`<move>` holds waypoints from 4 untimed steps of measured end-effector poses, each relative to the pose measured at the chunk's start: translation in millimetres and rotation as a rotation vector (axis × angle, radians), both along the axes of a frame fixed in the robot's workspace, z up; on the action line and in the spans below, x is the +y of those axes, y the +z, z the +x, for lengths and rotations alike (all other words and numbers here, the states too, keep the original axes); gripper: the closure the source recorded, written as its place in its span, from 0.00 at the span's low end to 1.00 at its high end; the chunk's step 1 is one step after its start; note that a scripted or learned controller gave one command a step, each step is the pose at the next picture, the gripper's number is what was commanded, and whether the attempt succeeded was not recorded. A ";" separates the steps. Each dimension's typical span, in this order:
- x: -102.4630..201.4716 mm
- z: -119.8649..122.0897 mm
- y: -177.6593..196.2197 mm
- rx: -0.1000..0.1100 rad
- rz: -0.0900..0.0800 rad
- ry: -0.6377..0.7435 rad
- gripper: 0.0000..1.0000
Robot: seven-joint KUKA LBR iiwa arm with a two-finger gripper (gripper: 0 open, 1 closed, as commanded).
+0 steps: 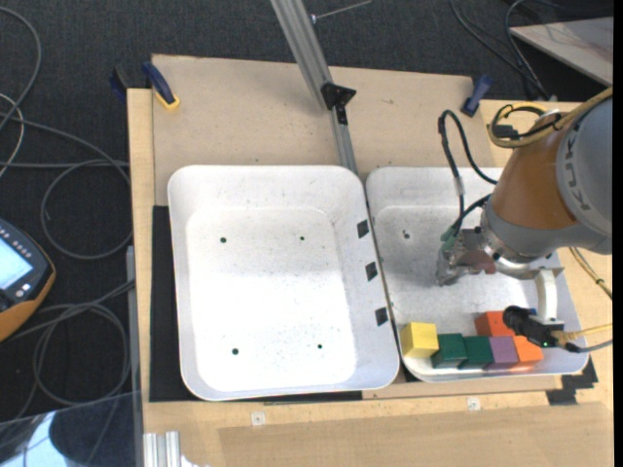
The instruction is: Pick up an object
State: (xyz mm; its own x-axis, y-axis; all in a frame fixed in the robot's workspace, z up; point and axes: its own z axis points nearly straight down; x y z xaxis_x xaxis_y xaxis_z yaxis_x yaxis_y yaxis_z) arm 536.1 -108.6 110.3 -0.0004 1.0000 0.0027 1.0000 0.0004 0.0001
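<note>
**Right bin: block row and end effector position**

A row of small blocks lies along the near wall of the right white bin [389, 202]: yellow cube [421, 338], green blocks [462, 349], purple block [504, 350], orange blocks [516, 334]. The end effector [450, 270] hovers above the bin floor, apart from the blocks; finger state cannot be determined.

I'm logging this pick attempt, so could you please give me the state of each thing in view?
hand: low in the right bin, above bare floor, nothing seen in it
yellow block: resting at the near wall
green blocks: resting beside the yellow
purple block: resting in the row
orange blocks: resting, partly hidden
right bin: holds all blocks
left bin: lying flat
</note>
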 end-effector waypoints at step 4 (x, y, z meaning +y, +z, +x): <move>35.8 8.1 164.1 -0.003 -0.002 0.006 1.00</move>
State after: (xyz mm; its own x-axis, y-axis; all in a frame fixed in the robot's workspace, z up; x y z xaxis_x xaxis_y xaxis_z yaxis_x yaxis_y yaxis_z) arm 544.2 -72.8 274.5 -0.0063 1.0000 0.0011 1.0000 0.0063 0.0033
